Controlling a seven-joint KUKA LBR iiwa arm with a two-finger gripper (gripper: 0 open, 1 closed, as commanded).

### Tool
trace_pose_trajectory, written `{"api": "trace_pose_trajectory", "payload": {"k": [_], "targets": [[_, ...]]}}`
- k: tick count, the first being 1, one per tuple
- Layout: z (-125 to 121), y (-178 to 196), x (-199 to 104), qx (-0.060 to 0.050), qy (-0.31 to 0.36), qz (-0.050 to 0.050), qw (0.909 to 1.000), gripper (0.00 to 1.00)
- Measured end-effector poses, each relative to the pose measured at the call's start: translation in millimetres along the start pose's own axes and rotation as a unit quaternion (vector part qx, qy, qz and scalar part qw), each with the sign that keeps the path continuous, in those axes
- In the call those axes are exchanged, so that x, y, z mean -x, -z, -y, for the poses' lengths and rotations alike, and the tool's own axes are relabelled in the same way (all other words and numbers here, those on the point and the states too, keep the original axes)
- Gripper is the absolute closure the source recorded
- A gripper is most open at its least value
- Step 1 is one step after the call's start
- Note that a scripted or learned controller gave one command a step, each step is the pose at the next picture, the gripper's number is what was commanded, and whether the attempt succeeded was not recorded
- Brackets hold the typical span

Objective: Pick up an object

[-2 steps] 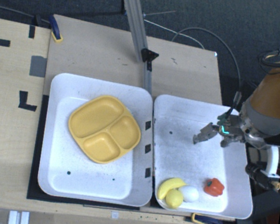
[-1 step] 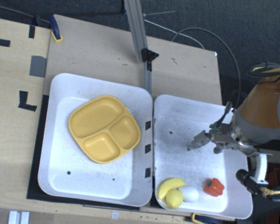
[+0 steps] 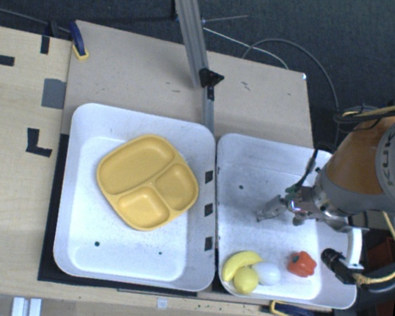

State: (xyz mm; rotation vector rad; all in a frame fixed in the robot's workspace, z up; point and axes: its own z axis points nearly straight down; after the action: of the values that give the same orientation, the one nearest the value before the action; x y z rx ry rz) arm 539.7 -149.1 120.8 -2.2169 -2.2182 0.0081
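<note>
While the arm reaches in from the right, the end effector (image 3: 272,211) hangs over the bare middle of the right bin (image 3: 256,163), pointing left; whether it is spread or pressed together cannot be told from this view, and nothing is seen held in it. Candidate objects for the task lie in the near part of that bin, well apart from the end effector: a banana (image 3: 239,263) and a lemon (image 3: 246,279) touching each other in the near left corner, a small white ball (image 3: 268,273) just beside them, and a red pepper (image 3: 302,264) further right. All four look like light, hollow toy pieces with smooth, rounded skins, so they will probably slip or roll under a glancing contact. The pepper stands clear of the others and appears the easiest to take, gripped across its widest part from above. The banana is best taken across its middle, though the lemon crowds one side. The left bin (image 3: 80,172) holds one yellow divided plate (image 3: 148,181), lying flat and turned at an angle; its thin rim offers a poor hold. Both bins rest on the bench (image 3: 4,160).
</note>
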Motion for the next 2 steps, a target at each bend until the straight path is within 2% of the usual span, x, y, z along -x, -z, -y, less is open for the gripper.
{"api": "trace_pose_trajectory", "payload": {"k": [1,2], "targets": [[-0.4,-32.2,0.0,0.003,0.001,0.001,1.0000,0.00],[-0.2,-21.6,-0.8,0.003,0.001,0.000,1.0000,1.00]]}}
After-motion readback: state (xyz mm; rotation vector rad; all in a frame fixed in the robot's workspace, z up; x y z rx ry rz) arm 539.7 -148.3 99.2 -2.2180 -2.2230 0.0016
